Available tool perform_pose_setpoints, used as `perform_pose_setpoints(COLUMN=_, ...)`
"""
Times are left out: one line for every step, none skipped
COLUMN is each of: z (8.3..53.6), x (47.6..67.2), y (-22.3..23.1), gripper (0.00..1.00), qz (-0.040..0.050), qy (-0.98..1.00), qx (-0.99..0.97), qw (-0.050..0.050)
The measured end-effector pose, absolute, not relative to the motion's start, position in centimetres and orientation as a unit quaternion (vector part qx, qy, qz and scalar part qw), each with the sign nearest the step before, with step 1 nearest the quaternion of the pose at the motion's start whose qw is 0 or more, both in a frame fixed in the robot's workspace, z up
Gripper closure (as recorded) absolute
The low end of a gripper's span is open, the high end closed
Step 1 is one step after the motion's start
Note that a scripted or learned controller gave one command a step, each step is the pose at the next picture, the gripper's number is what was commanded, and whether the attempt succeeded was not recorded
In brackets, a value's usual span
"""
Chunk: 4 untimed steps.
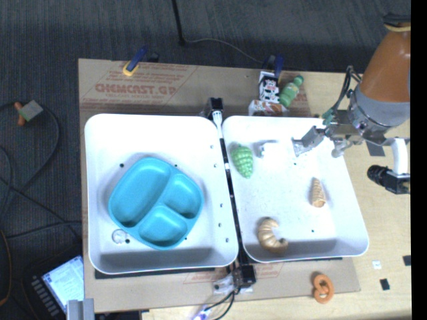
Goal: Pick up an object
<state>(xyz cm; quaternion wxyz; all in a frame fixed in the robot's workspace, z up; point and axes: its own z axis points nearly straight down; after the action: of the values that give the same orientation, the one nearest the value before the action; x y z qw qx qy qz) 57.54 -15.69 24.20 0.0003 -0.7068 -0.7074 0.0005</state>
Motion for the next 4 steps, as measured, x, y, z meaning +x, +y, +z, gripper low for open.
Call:
perform_pose_setpoints(z=10.4, x=56.2, y=-16.4, gripper=0.00, qz=0.0013, qy=-0.707, qx=-0.707, qw=0.002)
perform_pose_setpoints(z=9.3, x=49.4, y=-13.5, gripper=0.00, qz=0.0007, qy=-0.707, qx=-0.707, qw=0.001)
perform_pose_setpoints(z=14.4, x=60.4, y=-13.8, gripper=0.00, qz=0.0001, qy=-0.707, qx=-0.707, qw=-0.001)
perform_pose_setpoints(z=8.8, x=53.3, y=-11.5, gripper=0.00, qz=-0.0017, qy=-0.707, qx=-0.707, qw=-0.003)
